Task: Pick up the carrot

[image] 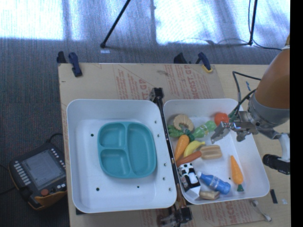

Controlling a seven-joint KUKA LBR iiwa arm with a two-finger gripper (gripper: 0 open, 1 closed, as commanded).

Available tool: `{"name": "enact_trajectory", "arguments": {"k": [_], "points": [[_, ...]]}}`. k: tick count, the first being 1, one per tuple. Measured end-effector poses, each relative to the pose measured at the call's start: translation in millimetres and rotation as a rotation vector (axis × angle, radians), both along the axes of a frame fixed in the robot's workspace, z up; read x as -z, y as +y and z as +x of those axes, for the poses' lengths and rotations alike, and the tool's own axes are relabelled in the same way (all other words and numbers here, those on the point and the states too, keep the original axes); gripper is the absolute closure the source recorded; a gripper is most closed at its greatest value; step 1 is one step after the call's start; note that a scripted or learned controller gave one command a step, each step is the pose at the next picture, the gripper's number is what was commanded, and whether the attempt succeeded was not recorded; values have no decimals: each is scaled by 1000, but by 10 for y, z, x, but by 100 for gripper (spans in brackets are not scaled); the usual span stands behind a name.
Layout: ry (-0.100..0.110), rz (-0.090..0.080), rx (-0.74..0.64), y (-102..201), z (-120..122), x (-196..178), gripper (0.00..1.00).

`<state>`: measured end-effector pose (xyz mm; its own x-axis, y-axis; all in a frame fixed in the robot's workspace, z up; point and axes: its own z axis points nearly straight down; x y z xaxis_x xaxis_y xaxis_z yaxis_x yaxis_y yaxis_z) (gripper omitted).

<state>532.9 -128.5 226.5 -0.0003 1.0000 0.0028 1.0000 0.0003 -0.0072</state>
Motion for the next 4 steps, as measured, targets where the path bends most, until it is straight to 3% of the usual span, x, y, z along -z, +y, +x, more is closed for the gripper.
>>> {"name": "enact_trajectory", "arguments": {"k": [1,2,3,4], "points": [[-1,1,-86,-432,-400,1410,0],[-2,9,-303,-812,-289,1336,0],[1,8,-297,-830,-296,1258,100],[-2,1,-158,146,-285,705,100]]}}
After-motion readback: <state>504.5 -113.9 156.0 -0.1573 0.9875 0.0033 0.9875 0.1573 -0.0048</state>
